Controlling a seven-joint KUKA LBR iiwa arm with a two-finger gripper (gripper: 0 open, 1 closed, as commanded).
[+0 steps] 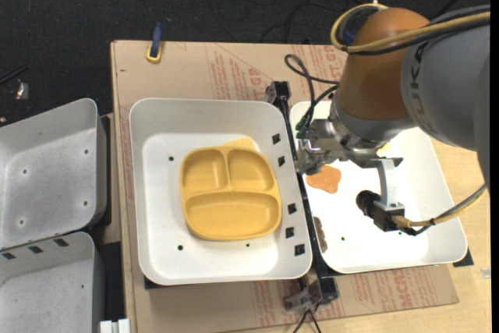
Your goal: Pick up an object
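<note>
The likeliest target is a small orange object, flat and irregular in outline, lying on the floor of the right bin close to that bin's left wall, just beside the divider where the two bins meet. It rests free on the white surface, with nothing seen closing around it.

The gripper hangs directly above and slightly to the left of the orange piece, near the right bin's upper-left corner. Its underside is hidden by the wrist and cabling, so whether it is spread or closed cannot be told. Its place over the piece suggests a descent toward it, though a grasp this near the wall leaves little room on that side.

The arm reaches in across the right bin's far edge, its orange band bulking over the upper part of the bin and shading it. A black fitting with a cable hangs low over the middle of the right bin floor, well clear of the orange piece.

In the left bin a yellow divided plate lies flat in the centre, its three compartments facing up, apart from every wall. Both bins sit on a cardboard-covered bench.
</note>
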